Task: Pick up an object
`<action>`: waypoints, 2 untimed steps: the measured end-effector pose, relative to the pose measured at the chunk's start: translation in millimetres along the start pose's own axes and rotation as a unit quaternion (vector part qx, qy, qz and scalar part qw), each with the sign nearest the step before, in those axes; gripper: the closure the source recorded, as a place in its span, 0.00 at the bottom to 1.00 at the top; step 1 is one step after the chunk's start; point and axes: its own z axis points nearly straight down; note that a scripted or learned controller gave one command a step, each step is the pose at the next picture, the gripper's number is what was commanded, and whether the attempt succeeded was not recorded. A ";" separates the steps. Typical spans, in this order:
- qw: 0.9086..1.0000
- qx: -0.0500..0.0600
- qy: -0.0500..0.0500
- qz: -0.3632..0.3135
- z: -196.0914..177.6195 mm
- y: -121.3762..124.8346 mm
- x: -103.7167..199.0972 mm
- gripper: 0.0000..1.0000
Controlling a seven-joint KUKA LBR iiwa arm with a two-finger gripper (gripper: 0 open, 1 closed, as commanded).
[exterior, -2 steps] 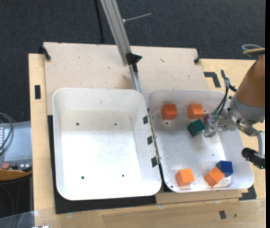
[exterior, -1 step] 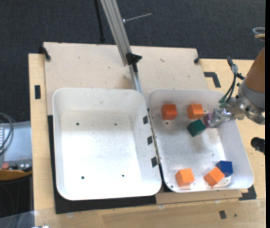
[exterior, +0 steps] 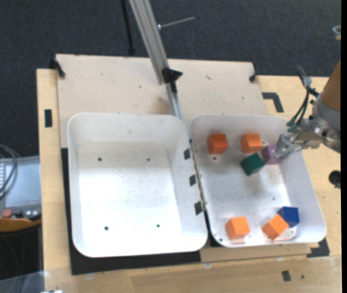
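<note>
While the arm (exterior: pixel 327 105) reaches in from the right edge, we see the end effector (exterior: pixel 281 148) sitting low over the upper right part of the right bin (exterior: pixel 302 182), its tip right at a small purple block (exterior: pixel 270 154). We can't tell from this angle whether the fingers are apart or together, or whether the purple block is actually between them, so we're not calling it a grasp

Right bin contents as we read them:
- orange cube (exterior: pixel 217 143) near the top, left of centre
- second orange cube (exterior: pixel 251 142) just to its right, close to the purple block
- dark green cube (exterior: pixel 253 163) tilted, just below the second orange cube and touching or nearly touching the purple block, can't say which
- third orange cube (exterior: pixel 237 227) near the bottom edge
- fourth orange cube (exterior: pixel 275 226) at bottom right, with a blue cube (exterior: pixel 289 215) touching or just beside it on the upper right side

Left bin (exterior: pixel 82 182) sits beside the right one, the two rims meeting along the middle; we see only a few dark specks on its floor

Both bins rest on the tabletop (exterior: pixel 112 81), a pale board with black corner marks. A slanted metal rail (exterior: pixel 149 32) runs from the top of the view down to the gap between the bins. Some grey equipment with cables (exterior: pixel 8 191) sits off the tabletop at the far left, on dark carpet (exterior: pixel 39 17)
</note>
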 end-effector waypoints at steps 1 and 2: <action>1.000 0.002 0.000 0.000 8.4 10.3 46.2 1.00; 1.000 0.003 0.001 0.000 16.5 19.7 96.7 1.00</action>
